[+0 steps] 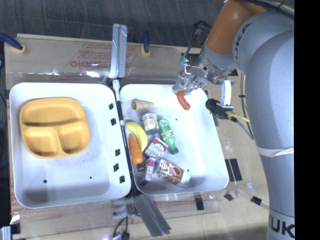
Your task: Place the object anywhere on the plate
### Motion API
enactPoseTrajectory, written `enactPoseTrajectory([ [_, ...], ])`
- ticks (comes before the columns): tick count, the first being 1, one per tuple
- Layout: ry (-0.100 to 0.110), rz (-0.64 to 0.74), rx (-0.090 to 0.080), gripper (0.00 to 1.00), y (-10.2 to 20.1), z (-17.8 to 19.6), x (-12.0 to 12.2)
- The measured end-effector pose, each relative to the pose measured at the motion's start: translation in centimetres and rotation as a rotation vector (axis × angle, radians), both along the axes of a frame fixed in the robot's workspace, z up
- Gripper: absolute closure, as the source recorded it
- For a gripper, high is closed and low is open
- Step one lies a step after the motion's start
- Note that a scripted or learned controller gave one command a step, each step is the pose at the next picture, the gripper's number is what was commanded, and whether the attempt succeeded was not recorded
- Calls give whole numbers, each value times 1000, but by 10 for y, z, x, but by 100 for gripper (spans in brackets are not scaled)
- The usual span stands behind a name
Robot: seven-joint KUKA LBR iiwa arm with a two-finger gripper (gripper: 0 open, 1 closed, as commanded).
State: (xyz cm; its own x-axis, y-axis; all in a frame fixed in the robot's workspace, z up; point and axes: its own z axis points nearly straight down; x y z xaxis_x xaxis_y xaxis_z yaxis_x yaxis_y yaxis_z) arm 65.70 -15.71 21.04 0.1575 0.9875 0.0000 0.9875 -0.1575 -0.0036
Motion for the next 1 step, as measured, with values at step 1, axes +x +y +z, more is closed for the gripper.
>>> enactPoseTrajectory([
  [1,2,-58,-1,100,63,-21,-61],
])
